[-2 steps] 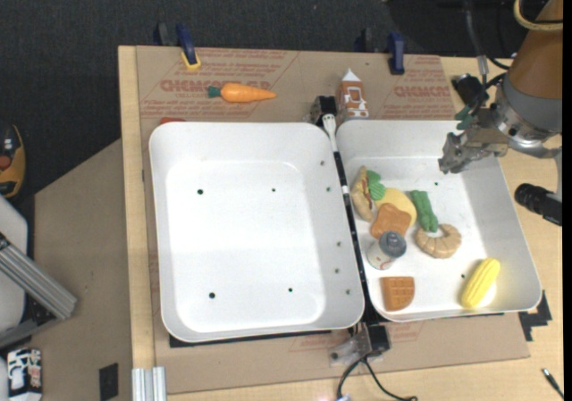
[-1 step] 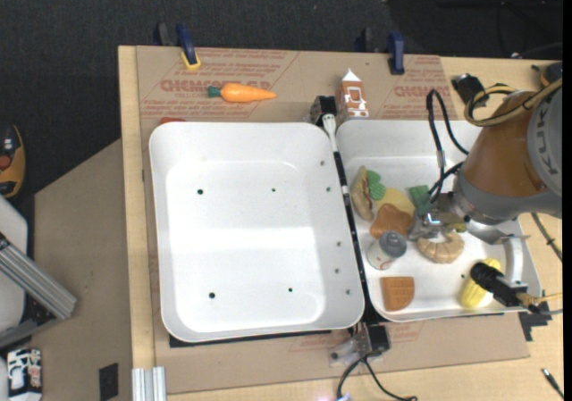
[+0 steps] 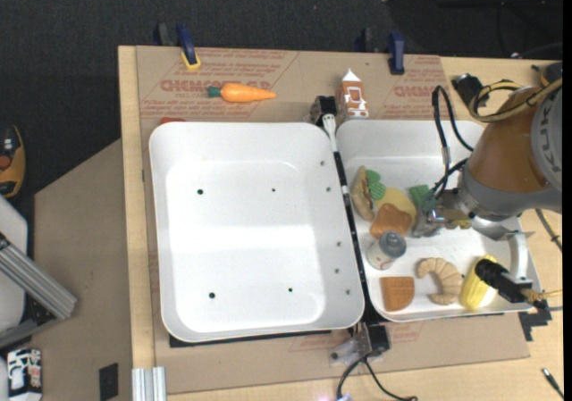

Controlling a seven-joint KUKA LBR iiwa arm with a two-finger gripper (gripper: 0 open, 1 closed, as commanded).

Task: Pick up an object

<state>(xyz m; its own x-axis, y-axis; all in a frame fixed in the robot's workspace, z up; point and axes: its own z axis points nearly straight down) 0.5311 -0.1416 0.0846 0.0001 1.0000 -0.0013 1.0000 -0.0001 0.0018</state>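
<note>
**Camera view.** A bench (image 3: 138, 212) topped with a printed cardboard sheet carries two shallow white bins side by side: the left bin (image 3: 241, 238) and the right bin (image 3: 393, 145).

The grey arm (image 3: 505, 158) with its orange band reaches in from the right, over the right bin's outer rim. The end effector (image 3: 429, 221) is lowered into the middle of that bin. It cannot be told from here whether it is apart or together, and nothing can be seen gripped in it.

The objects to be picked all lie in the right bin.
- A toy sandwich (image 3: 365, 194) with a green leaf sits against the wall shared with the left bin.
- A tan bread piece (image 3: 393, 216) lies just beside the end effector, on its left.
- A green piece (image 3: 418, 196) lies just above the end effector, at the far side.
- A small grey round object (image 3: 386, 249) rests below the bread piece.
- A toy croissant (image 3: 440, 279) lies along the near edge.
- An orange-brown square slice (image 3: 398, 292) lies to the croissant's left.
- A yellow object (image 3: 474, 292) lies to the croissant's right.

Beyond the bins, a toy carrot (image 3: 241, 94) lies flat on the cardboard behind the left bin. A small carton (image 3: 354, 96) stands upright near the gap between the bins. Two blue clamps (image 3: 394, 51) grip the bench's far edge.
</note>
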